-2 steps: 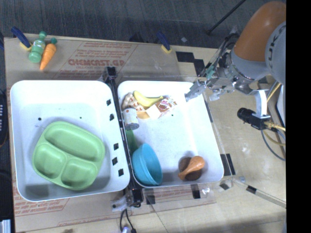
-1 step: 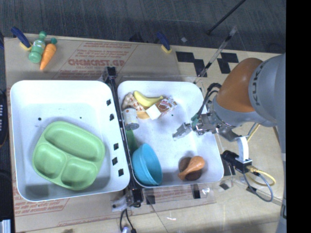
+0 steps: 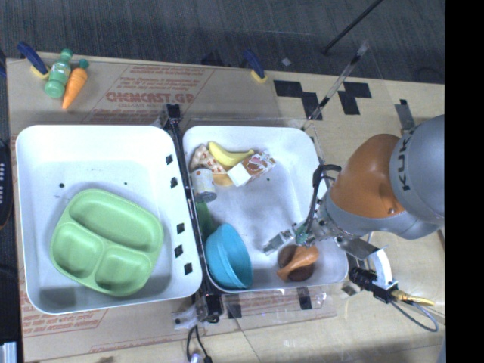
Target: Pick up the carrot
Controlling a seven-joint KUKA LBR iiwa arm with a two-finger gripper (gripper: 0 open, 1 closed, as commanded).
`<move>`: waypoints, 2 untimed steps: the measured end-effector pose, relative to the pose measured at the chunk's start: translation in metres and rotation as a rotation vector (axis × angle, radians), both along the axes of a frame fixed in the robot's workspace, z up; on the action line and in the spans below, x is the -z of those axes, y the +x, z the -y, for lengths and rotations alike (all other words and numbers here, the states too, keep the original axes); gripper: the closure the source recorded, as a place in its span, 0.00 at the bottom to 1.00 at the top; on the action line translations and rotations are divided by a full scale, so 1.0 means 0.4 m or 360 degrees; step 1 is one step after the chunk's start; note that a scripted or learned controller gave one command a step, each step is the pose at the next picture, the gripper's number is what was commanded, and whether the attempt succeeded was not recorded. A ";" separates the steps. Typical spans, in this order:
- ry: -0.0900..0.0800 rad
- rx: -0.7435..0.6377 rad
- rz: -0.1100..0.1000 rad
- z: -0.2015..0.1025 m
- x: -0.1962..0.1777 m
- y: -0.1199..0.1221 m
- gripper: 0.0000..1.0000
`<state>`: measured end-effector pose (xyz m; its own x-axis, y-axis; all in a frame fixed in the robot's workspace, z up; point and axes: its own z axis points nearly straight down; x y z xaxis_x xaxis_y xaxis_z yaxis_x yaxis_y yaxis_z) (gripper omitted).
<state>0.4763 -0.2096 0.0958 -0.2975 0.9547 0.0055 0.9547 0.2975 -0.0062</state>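
The carrot lies outside both bins, in the upper left of the frame, on the brown cardboard that covers the bench. It is orange with a green top, and a small green bottle lies just beside it on its left. A blue clamp is near them at the edge of the cardboard.

The arm comes in from the right side of the frame, grey with its orange band, and it bends down toward the lower right corner of the right bin. The claw is low in that corner, well apart from the carrot. It is just above a brown round thing, and I cannot tell if it touches it. I also cannot tell if the claw is open or closed, because its end is small and partly hidden.

In the right bin there is a banana near the upper edge, with some small packets beside it and a grey can near the left wall. A blue bowl stands tilted in the lower left corner of this bin.

In the left bin lies a green plate with three sections, in the lower middle part.
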 end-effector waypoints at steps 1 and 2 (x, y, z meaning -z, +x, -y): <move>0.0006 -0.0275 -0.0004 -0.003 0.008 0.001 0.00; 0.0008 -0.0289 -0.0007 -0.003 -0.016 0.003 1.00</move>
